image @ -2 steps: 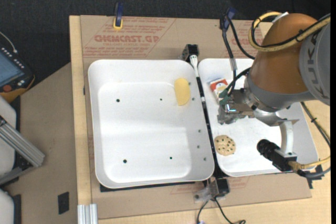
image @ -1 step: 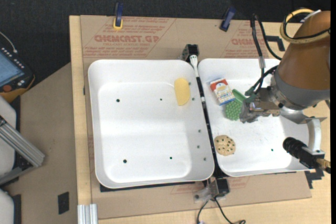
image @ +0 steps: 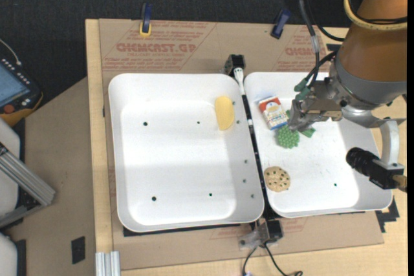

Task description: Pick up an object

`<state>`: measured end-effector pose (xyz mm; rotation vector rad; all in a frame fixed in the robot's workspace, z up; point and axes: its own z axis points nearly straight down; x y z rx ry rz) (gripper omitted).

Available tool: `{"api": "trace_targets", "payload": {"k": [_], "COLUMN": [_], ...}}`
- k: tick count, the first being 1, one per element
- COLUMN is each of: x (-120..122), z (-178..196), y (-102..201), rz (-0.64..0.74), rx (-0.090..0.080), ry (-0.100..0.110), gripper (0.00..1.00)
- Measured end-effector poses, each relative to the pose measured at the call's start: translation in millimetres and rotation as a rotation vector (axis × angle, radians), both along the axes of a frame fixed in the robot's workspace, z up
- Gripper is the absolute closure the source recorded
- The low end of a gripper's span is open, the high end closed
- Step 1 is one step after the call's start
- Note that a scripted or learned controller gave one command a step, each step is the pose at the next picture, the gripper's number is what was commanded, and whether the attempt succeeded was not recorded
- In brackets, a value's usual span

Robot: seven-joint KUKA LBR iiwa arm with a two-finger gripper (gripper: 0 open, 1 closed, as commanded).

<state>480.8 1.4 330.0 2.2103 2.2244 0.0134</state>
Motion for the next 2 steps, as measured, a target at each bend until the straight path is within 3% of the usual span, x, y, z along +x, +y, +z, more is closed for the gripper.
{"api": "trace_targets", "payload": {"k": [1,2], "x": [-0.3,-0.6], "z": [92.7,98.1], "y": [45.2,42.9], "rz": [0.0,-0.005], "rx": [0.001,-0.003], "ry": [-0.002,0.006], "gripper": [1.0,1.0]}}
